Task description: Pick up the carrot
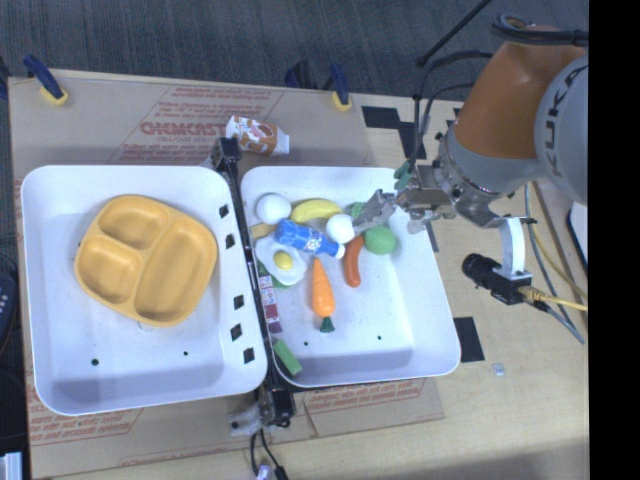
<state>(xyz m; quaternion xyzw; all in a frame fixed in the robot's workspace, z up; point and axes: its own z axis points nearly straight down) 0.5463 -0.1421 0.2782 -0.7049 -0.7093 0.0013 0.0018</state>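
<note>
The carrot [321, 291], orange with a green stub at its near end, lies in the middle of the right bin [400, 343]. It points toward the front, just right of a fried egg toy [282, 261]. My gripper [378, 208] hangs over the bin's back right part, above a green round toy [380, 239] and a red-orange sausage-like toy [354, 259]. It is up and to the right of the carrot, well apart from it. Nothing shows between its fingers.
Around the carrot lie a blue packet [304, 237], a white ball [340, 227], a white egg [271, 207] and a banana [316, 209]. A yellow divided plate [146, 258] sits in the left bin [60, 368]. A small carton [256, 136] lies behind the bins.
</note>
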